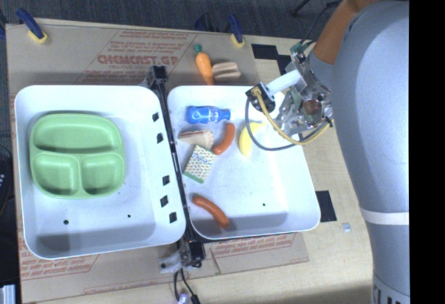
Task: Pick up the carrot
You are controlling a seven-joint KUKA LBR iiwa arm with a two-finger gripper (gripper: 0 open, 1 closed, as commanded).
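The carrot (203, 66), orange with a small green top, lies on the cardboard just behind the right bin's (278, 216) far rim, outside the bin. A tan bun-like piece (226, 72) lies right beside it. My gripper (295, 113) hangs over the right bin's right side, near the far corner. It is well to the right of the carrot and apart from it. A yellow toy fruit (246, 141) lies just left of the gripper, low in the bin.
The right bin also holds a blue bottle (206, 114), a red sausage (224, 138), a bread piece (195, 136), a patterned box (200, 163) and another sausage (210, 209). A green divided tray (76, 153) sits in the left bin (97, 240). Clamps (236, 31) stand at the bench's back edge.
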